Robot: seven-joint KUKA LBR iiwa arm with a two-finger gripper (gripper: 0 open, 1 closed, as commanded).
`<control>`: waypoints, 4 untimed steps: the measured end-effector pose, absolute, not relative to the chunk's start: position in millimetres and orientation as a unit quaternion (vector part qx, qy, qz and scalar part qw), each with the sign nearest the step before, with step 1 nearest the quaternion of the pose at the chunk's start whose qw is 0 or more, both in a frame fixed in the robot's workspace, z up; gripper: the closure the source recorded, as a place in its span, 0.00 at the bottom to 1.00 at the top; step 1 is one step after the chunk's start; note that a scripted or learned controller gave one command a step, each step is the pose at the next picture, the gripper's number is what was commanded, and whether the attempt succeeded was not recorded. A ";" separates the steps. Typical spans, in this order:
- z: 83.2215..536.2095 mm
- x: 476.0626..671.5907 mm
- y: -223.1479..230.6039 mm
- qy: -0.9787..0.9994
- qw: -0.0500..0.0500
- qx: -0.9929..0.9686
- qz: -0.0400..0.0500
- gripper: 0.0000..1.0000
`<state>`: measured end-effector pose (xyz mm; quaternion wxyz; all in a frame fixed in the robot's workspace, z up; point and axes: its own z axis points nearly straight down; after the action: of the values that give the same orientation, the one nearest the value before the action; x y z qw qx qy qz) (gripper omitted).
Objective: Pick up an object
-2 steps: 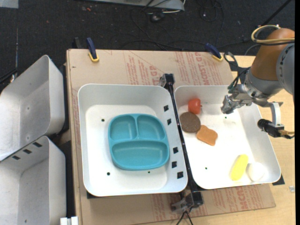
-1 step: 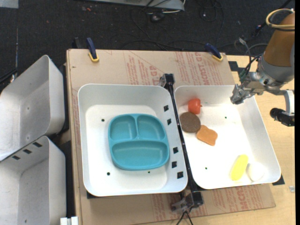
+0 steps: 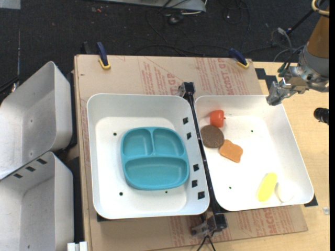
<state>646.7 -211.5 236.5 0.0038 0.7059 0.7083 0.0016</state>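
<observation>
From the camera above, my claw (image 3: pixel 274 99) hangs over the far right rim of the right bin (image 3: pixel 293 140); I cannot tell how it stands. In that bin lie a red piece (image 3: pixel 217 117), brown disc (image 3: pixel 212 136), orange chunk (image 3: pixel 231 151) and yellow piece (image 3: pixel 267 186). A teal divided tray (image 3: pixel 155 158) sits in the left bin (image 3: pixel 99 140)

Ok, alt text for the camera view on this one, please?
A gripper hangs over the right bin's far right corner; that bin holds red, brown, orange, yellow and white pieces. The left bin holds a teal divided tray.
</observation>
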 end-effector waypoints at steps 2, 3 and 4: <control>250.8 637.5 -156.8 0.709 -0.001 0.705 0.000 1.00; 237.4 638.3 -103.0 0.710 -0.001 0.704 0.000 1.00; 240.3 632.5 -56.7 0.710 0.000 0.705 0.001 1.00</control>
<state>632.5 -56.7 240.3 -0.0003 0.7045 0.7097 0.0005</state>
